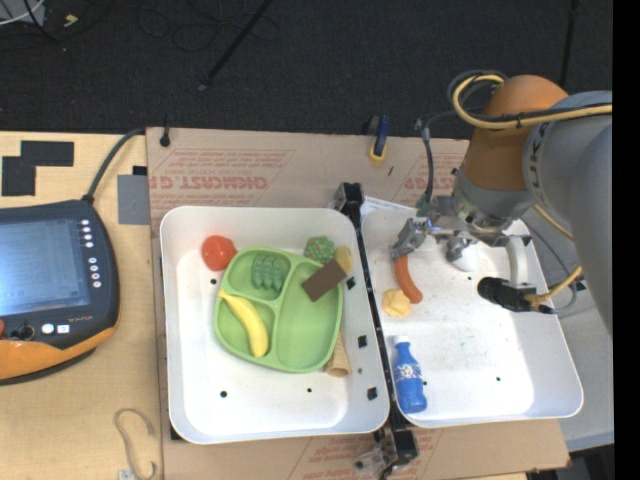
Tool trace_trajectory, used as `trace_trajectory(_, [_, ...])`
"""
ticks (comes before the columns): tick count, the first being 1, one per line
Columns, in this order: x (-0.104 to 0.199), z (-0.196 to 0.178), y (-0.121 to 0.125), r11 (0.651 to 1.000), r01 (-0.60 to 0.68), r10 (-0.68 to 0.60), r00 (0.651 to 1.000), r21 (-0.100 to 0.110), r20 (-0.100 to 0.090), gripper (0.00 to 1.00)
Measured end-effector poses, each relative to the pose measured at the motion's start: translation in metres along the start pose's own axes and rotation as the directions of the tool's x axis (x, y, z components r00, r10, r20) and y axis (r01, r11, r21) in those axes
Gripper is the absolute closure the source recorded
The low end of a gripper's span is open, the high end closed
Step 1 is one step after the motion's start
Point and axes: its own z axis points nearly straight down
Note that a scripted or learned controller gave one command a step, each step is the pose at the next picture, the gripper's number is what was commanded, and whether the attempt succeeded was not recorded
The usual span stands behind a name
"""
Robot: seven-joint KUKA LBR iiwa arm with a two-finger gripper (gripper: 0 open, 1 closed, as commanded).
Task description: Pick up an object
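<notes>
The arm reached in from the right and hung over the upper left part of the right bin (560,388), its gripper (412,236) low near the bin's back corner. Just below the fingertips lay an orange sausage-shaped toy (405,278), its upper end almost under the metal, its long axis running from upper left down to lower right, toward a small yellow lump (396,305) that sat touching or just beside its lower end. From where I stood the fingers looked slightly apart with nothing between them, though the wrist hid much of the mechanism. The toy seemed the likely target, being nearest; a short drop and a small shift toward the front of the bench would have put the jaws across its narrow width, if the wrist was turned to straddle it rather than run along it. A blue bottle (408,376) lay well apart by the bin's left wall. In the left bin (190,368) a green tray (300,338) held a banana (248,324), with a red tomato (218,252) beside it.
</notes>
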Motion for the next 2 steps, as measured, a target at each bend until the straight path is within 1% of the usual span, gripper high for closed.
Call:
trace_trajectory(1, [0.003, 0.054, -0.001, 1.000, 0.000, 0.000, 1.000, 0.000, -0.001, 0.00])
trace_trajectory(2, [0.002, 0.041, 0.000, 1.000, -0.003, 0.003, 1.000, -0.002, -0.001, 1.00])
